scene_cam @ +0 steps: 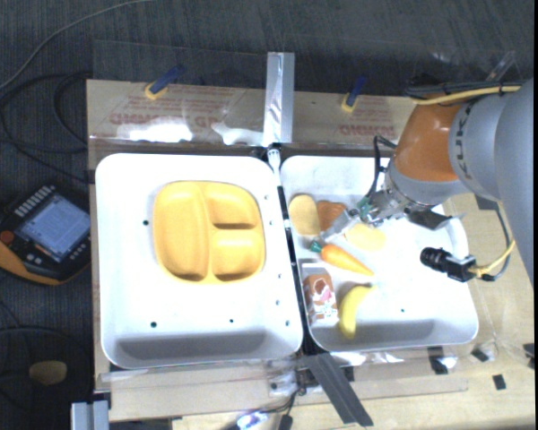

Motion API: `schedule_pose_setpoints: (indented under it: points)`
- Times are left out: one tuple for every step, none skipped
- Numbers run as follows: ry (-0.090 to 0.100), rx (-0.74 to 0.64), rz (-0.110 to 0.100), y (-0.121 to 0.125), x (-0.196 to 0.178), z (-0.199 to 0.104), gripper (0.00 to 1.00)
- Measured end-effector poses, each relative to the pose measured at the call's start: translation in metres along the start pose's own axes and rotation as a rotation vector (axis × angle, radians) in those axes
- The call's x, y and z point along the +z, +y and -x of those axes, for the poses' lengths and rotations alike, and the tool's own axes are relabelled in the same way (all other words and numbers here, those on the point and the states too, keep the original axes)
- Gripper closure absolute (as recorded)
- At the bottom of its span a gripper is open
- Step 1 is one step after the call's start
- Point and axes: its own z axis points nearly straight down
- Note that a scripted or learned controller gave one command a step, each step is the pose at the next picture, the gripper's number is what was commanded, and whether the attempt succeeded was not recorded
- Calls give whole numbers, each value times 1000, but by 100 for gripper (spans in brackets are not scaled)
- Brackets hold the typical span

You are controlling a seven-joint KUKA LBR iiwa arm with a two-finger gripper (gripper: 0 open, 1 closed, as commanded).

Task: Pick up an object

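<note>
Arm reaching into the right bin among toy foods.
The claw sits low near the bin's upper middle; whether it is spread or pressed together cannot be told. Just beside it lie a pale round piece, a brown piece and a yellow slice. Below are a carrot, a banana and a small packet. The left bin holds a yellow divided tray. Both bins rest on the desk.
</note>
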Motion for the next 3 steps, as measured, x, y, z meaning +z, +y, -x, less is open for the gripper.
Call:
schedule_pose_setpoints:
  points:
    - [1,0,3,1,-10,0,100]
    - [1,0,3,1,-10,0,0]
    - [-6,-40,9,47,4,-13,0]
